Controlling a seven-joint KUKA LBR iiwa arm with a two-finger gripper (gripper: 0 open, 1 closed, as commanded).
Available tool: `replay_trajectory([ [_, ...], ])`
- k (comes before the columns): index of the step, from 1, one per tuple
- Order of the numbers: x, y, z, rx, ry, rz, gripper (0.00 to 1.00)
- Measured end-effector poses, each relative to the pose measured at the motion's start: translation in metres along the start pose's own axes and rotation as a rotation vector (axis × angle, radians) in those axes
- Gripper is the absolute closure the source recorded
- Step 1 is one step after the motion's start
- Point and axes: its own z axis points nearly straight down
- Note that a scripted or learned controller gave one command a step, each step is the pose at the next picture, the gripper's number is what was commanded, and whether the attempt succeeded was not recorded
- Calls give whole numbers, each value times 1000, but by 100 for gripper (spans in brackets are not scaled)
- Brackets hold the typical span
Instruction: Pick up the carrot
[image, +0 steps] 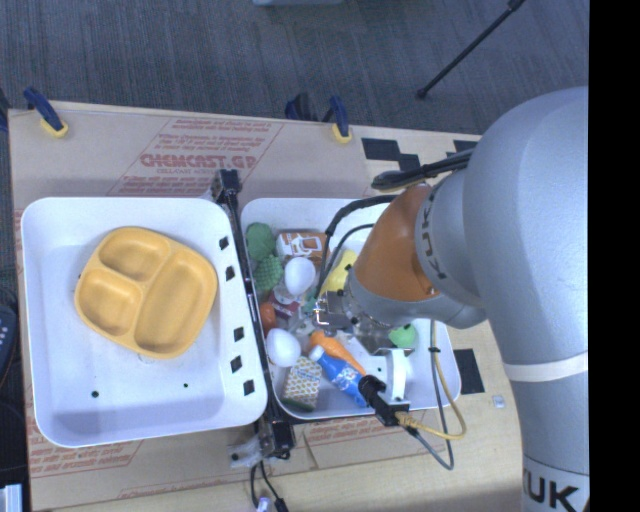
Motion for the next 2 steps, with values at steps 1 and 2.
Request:
replay_trajectory([
  [1, 0, 0, 0, 0, 0, 0, 0],
  [2, 2, -22, 0, 1, 1, 243, 0],
])
